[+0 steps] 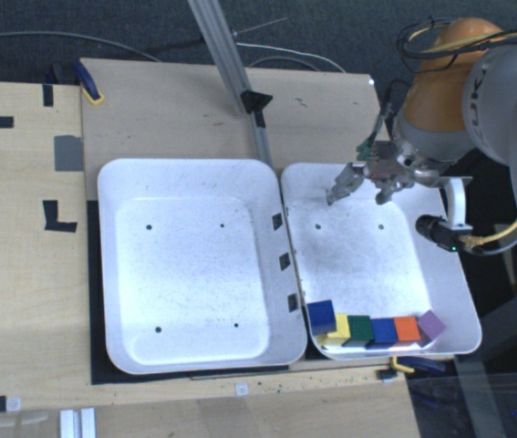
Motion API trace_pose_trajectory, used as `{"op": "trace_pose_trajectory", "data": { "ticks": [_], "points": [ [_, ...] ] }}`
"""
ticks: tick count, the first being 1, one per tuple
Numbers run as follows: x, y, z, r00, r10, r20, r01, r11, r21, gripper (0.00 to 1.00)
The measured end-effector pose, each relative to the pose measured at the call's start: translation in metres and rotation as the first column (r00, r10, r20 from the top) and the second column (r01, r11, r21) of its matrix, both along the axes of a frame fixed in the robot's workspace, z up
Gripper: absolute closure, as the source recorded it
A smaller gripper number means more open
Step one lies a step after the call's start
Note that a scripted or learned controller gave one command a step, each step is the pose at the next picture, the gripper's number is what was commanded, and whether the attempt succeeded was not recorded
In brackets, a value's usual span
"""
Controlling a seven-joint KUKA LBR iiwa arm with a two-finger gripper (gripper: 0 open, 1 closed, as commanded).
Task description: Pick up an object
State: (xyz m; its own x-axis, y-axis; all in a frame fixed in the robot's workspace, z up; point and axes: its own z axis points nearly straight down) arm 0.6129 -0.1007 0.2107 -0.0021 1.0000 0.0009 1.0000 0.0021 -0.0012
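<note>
Over the right bin's [440,272] far end, the gripper [364,190] hangs spread, nothing between.

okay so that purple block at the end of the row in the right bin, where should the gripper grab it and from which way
Judging by this view, come straight down from above. The purple block lies at the row's right end, against the orange block on one side and close to the right bin wall. Its top faces look free, so pinching across the near and far faces probably works best. The gripper hangs open, far up the bin.
</note>
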Motion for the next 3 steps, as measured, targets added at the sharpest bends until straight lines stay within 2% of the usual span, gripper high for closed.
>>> {"op": "trace_pose_trajectory", "data": {
  "ticks": [1,2,3],
  "points": [
    [-0.030,-0.029,-0.057,1.000,-0.004,-0.008,0.004,1.000,-0.002,0.00],
    [-0.023,-0.066,-0.010,1.000,-0.004,0.004,0.004,1.000,-0.003,0.00],
    [-0.062,-0.104,-0.017,1.000,-0.006,-0.002,0.006,1.000,-0.003,0.00]
  ]
}}
